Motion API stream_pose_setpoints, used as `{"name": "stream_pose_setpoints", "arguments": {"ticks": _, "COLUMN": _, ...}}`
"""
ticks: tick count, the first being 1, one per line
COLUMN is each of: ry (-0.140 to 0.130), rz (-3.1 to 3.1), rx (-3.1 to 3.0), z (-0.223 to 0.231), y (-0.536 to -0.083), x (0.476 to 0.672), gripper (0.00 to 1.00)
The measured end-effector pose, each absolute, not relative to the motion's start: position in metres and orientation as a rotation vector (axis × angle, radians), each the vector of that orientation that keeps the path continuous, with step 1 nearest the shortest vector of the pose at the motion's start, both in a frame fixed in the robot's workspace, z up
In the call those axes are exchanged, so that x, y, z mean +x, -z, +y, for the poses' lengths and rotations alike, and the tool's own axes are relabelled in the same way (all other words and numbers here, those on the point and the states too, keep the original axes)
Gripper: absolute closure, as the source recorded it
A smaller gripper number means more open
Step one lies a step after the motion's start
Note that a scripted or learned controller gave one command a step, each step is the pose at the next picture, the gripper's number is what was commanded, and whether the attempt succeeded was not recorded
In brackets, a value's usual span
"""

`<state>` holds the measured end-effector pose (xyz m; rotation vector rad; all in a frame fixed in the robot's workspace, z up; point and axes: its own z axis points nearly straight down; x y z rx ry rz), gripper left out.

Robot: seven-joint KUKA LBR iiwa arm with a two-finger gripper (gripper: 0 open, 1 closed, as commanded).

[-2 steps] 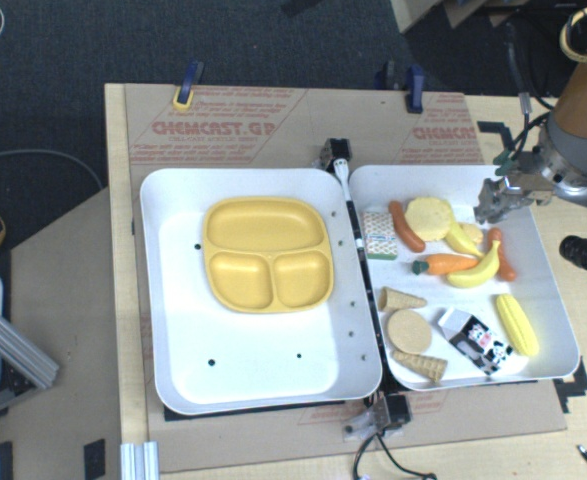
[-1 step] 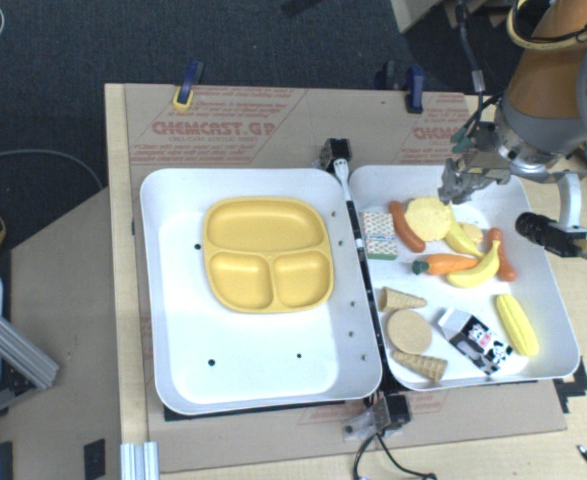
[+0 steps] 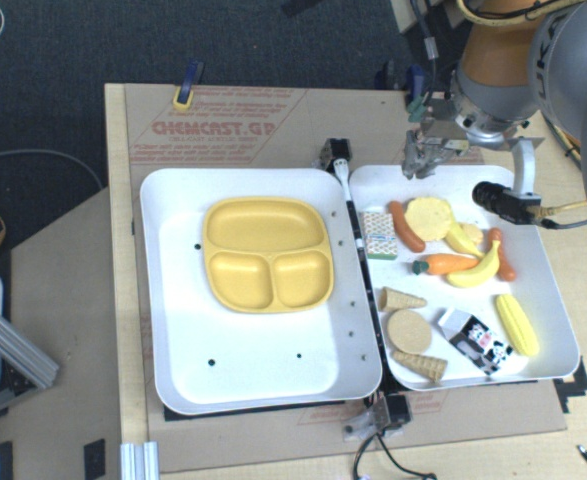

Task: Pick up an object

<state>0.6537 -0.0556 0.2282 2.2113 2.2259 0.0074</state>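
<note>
Lying nearest in the right bin are an ice cream cone, a round cookie and a corn cob. Farther back sit a banana, a carrot and a hot dog. At the bin's far edge the gripper hangs above them, touching no toy, and I cannot tell its grip.

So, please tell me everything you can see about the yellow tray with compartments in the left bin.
The yellow tray looks like matte plastic, with rounded corners and three compartments: one wide at the far side, two smaller nearer the camera. Nothing lies in any of them. It rests flat on the floor of the left bin, slightly turned, roughly central but closer to the far wall, touching no wall. The toy foods are all in the other bin.
</note>
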Motion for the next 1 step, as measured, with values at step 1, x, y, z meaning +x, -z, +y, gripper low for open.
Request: {"name": "stream_pose_setpoints", "arguments": {"ticks": 1, "ry": -0.001, "rz": 2.221, "rx": 2.217, "z": -0.0573, "y": -0.2159, "x": 0.6596, "gripper": 1.0}}
